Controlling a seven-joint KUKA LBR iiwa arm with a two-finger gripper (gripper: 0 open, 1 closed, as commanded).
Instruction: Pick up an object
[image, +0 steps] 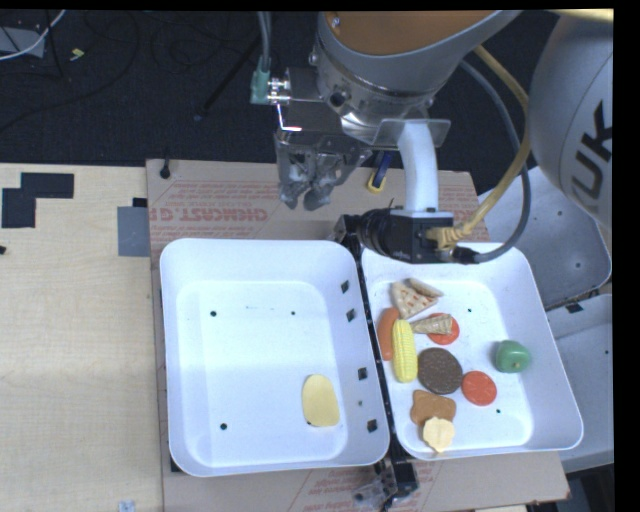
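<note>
While the pale yellow chip (320, 401) is lying flat and alone on the floor of the left bin (190, 300), near that bin's front right corner, the other toy foods are crowding the right bin (540, 400). Along its left wall an ear of corn (403, 350) is lying lengthwise beside an orange carrot (386, 332), with two tan wedges (415, 298) just behind them toward the back wall. A brown cookie (439, 370) is sitting near the middle, a red slice (479, 388) is resting just right of it, and a green apple (511, 356) is sitting toward the right wall. The arm (400, 50) is reaching in over the back edge of the bench, its wrist pointing down, and the gripper (308, 190) is hanging above the brown board behind the left bin, well apart from every piece. Its fingers are showing as a dark blur, so how far they are parted cannot be told, and nothing is visibly caught between them.
</note>
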